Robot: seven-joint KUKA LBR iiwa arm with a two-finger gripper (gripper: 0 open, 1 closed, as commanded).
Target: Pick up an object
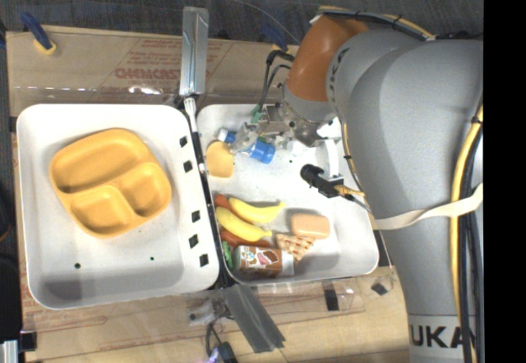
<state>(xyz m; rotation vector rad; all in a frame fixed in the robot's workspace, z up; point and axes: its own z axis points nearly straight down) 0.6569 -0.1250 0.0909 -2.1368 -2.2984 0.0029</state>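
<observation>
My gripper (269,130) is low over the back of the right bin (358,232), under the grey arm and its orange band. Right beside it lies a small blue object (263,151), with a smaller blue-and-white piece (229,137) to its left; I cannot tell whether either one is touched. A pale yellow round fruit (219,159) rests against the bin's left wall. Toward the front lie two bananas (246,218), an orange carrot-like piece (222,203), a peach-coloured block (310,226), a waffle-patterned piece (296,245) and a brown labelled bottle (260,259) on its side.
The left bin (49,271) holds a yellow divided plate (109,181). A metal bar (193,53) runs back from the divider between the bins. The arm's bulk covers the right bin's back right corner. Brown cardboard (107,57) lies behind the bins.
</observation>
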